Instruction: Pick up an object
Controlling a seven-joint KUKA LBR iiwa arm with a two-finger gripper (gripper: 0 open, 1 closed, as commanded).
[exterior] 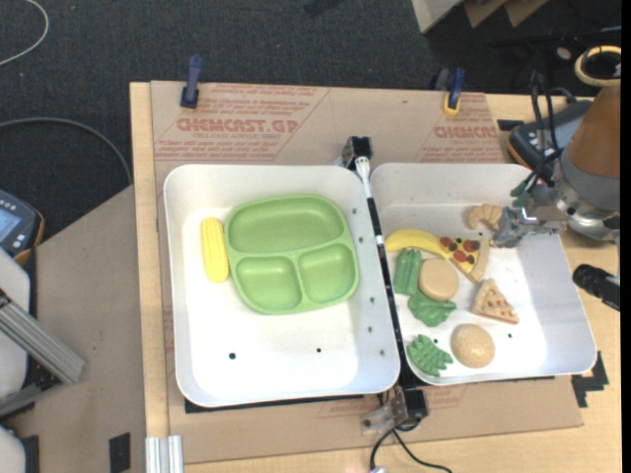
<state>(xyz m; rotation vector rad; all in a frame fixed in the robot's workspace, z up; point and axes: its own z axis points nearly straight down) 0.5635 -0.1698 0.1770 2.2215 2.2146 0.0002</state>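
Camera view, hand [515, 227] low over right bin [552, 363], beside tan food piece [483, 216]

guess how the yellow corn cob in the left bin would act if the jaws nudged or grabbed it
The corn cob looks like stiff moulded toy plastic, so probably light and rigid. Its rounded, elongated shape suggests it may roll sideways when nudged, possibly against the green tray beside it. A smooth surface could slip in a grasp.
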